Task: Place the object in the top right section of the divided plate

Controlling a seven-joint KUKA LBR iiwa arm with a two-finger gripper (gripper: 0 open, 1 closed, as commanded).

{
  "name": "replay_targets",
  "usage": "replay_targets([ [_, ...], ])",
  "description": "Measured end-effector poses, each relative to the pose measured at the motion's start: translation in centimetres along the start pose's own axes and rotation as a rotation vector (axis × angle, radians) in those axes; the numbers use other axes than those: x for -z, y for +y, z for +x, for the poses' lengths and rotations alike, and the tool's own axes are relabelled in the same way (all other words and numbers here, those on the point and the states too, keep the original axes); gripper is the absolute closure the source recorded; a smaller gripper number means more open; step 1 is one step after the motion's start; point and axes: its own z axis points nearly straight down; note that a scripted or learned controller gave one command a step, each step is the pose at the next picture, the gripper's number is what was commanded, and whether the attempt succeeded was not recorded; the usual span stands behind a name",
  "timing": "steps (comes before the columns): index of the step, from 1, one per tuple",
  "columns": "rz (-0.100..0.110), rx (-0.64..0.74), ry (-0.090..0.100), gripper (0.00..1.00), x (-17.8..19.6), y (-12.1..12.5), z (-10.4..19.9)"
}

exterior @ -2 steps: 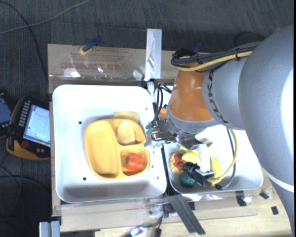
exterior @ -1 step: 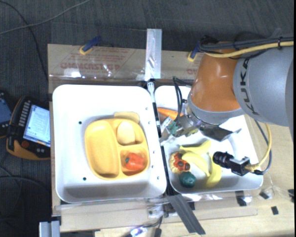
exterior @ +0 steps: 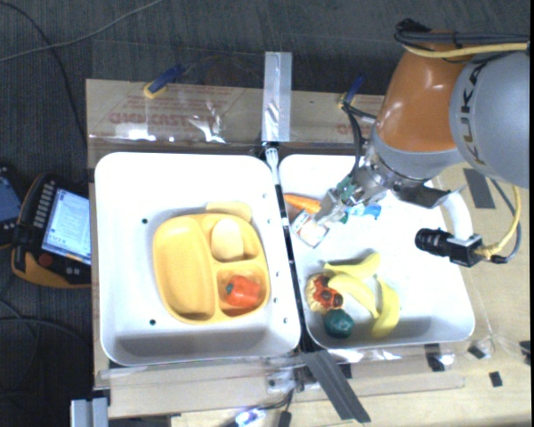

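Observation:
A yellow divided plate [exterior: 182, 274] lies in the left bin [exterior: 125, 203]. Its top right section holds a cream, egg-shaped object [exterior: 228, 237], and its bottom right section holds a red tomato-like piece [exterior: 240, 290]. The large left section is bare. My gripper [exterior: 313, 229] hangs low over the upper left of the right bin [exterior: 427, 318], close to the wall between the bins. An orange carrot [exterior: 301, 205] lies just beside and behind the gripper; whether they touch is unclear.
The right bin's front holds a banana [exterior: 367, 285], a red-and-yellow fruit [exterior: 320, 292] and a dark green ball [exterior: 339, 325]. A pale yellow piece [exterior: 230, 210] sits at the plate's far rim. A black device on a cable [exterior: 445, 243] hangs at the right.

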Motion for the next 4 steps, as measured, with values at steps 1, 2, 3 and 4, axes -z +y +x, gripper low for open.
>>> replay_targets([
  [1, 0.001, 0.087, 0.003, 1.00, -6.1, -0.8, 7.4],
  [2, 0.001, 0.006, 0.003, 1.00, -6.1, -2.6, 12.6],
  [3, -0.001, 0.472, 0.002, 1.00, -2.8, 0.0, 18.5],
  [4, -0.002, 0.247, 0.003, 1.00, -11.2, -0.7, 17.0],
])
